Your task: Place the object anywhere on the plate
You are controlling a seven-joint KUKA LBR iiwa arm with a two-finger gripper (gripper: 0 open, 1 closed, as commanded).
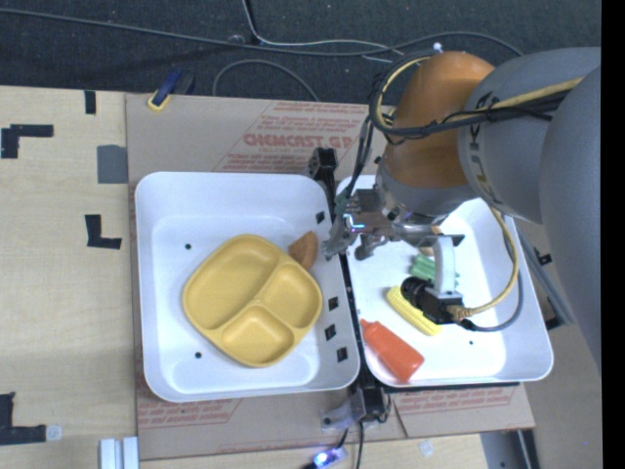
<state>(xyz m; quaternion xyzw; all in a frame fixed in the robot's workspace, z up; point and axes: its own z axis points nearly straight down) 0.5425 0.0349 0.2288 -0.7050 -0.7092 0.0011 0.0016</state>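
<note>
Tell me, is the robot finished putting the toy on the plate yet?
Not yet. The yellow plate has nothing on it. A brown piece lies beside its rim, below the gripper. The orange toy and yellow toy lie in the right bin.

You can't see the gripper's fingertips [337, 234] clearly: the wrist and its cabling sit over them at the divide between the bins, so whether they grip the small brown object [304, 250] beside the yellow plate [252, 301] is unclear. The arm [547, 135] runs off the right edge and covers the far part of the right bin [532, 355] (the green item [424, 266] there shows only partly).
</note>
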